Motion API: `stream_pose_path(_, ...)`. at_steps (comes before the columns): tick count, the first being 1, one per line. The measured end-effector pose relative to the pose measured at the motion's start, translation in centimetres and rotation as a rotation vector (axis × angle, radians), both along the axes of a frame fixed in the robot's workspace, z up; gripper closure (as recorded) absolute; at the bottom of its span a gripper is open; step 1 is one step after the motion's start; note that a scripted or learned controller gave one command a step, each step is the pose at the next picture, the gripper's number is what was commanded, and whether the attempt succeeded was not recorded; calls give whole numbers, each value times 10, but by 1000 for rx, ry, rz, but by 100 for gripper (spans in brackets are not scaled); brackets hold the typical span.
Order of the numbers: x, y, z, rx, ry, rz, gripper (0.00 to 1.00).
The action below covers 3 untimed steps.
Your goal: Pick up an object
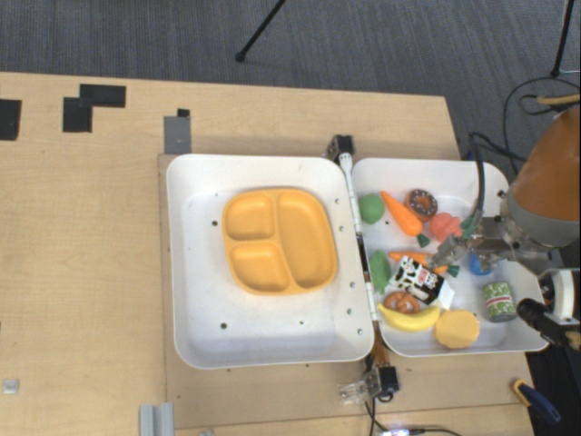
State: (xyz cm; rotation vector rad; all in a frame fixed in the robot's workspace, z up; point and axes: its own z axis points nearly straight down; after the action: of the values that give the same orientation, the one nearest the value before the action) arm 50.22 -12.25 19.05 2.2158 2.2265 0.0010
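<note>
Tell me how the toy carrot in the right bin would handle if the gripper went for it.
The carrot looks like rigid moulded plastic, so probably stiff and light. Its tapered, rounded body may slip out of a pinch near the tip. Lying on its side in the right bin, beside a green piece, it could roll or pivot if nudged.

Plate (277, 241) in left bin (195, 334) (toys (413, 284) in right).

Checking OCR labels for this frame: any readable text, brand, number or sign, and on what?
No text can be read.
Small green can in the right bin: has a label band, print too small and blurred to read.
Black and white item beside the banana: a pattern shows, no letters can be made out.
Yellow divided plate in the left bin: plain, no marking.
</note>
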Motion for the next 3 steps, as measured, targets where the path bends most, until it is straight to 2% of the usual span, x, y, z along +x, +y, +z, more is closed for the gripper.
stream_pose_path(1,39,1,-88,-1,-2,71,0)
stream_pose_path(2,22,15,-102,-5,-16,150,0)
stream_pose_path(3,24,15,-91,-6,-20,151,100)
